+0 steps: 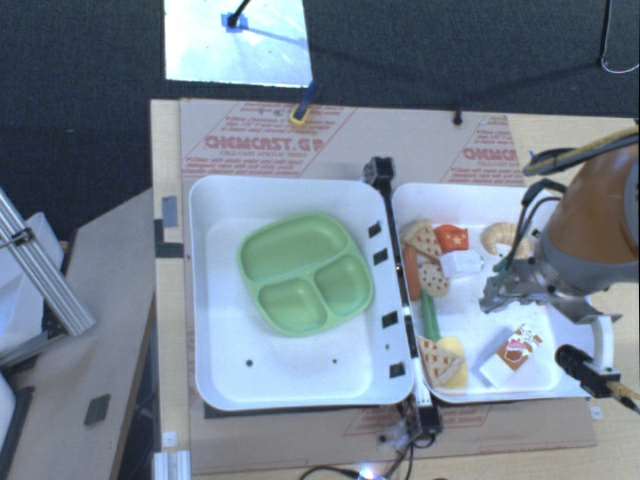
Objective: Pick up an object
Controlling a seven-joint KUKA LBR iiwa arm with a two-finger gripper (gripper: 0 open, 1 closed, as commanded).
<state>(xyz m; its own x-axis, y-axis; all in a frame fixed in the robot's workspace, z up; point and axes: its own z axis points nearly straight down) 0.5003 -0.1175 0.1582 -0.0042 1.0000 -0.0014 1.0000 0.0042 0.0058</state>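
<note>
Reaching in over the right bin (470, 193), the grey arm with its orange band hangs its gripper (503, 295) above the bin's middle, toward the right wall; whether the claw is apart or together cannot be told, and nothing can be seen held in it.

The left bin (215, 368) carries one thing, a pale green tray (305, 273) with three compartments, lying near the bin's centre and turned at a slant.

The right bin holds a scatter of toy food. Against its left wall lie an orange carrot-like stick (411, 271) and, below it, a green stick (429, 315). Toward the far left corner sit two brown waffle-patterned crackers (423, 238), with a red piece (451, 238) and a small white block (461, 263) just beside them. A pale bagel-shaped ring (497, 236) rests near the far edge, just left of the arm. In the near left corner a sandwich wedge (438, 356) lies touching a yellow piece (455, 363). Toward the near right corner, just below the gripper, lies a small white carton (512, 352) with red and brown printing too small to read.

Brown board (265, 138) under both bins bears "CHEMCAST" in red letters, repeated along the far edge.
</note>
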